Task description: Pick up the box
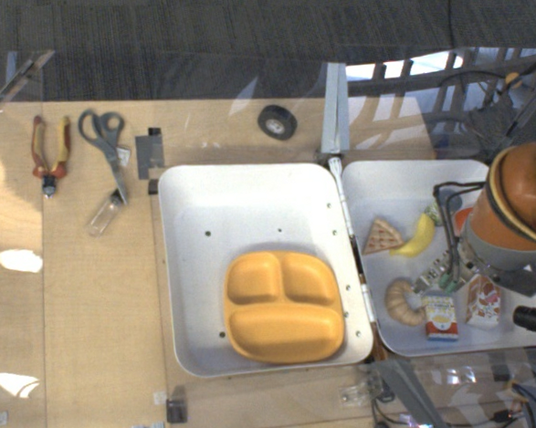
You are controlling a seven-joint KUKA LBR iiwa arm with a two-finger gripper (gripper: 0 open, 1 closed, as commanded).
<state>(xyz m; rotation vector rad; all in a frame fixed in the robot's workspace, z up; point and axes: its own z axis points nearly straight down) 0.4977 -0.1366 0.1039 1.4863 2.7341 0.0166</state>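
On the tabletop (81, 295) at far left lie pliers (48, 152), then scissors (106, 142), and a tape roll (277, 122) sits toward 12 o'clock of the left bin (195, 214). That bin carries a yellow tray (283, 305) in its 5 o'clock part, with bare white floor toward 12 and 9 o'clock.

The right bin (381, 187) is crowded in its lower half. A waffle wedge (381, 236) and a banana (419, 235) lie near the middle; a bun (403, 301) sits at 7 o'clock. The box (441, 317) lies just beside the bun, near the bin's 6 o'clock edge, its long axis running 12 to 6, red end toward 6. A carton (484, 301) stands at its 3 o'clock side, close by. Room around the box is tight on both sides and against the front wall; the bin's 12 o'clock half lies open.

The arm (524, 204) leans in from 3 o'clock, its orange band over the bin's right part. The hand (444, 272) hangs just at 12 o'clock of the box, amid clutter; whether it is released or clenched I cannot tell.
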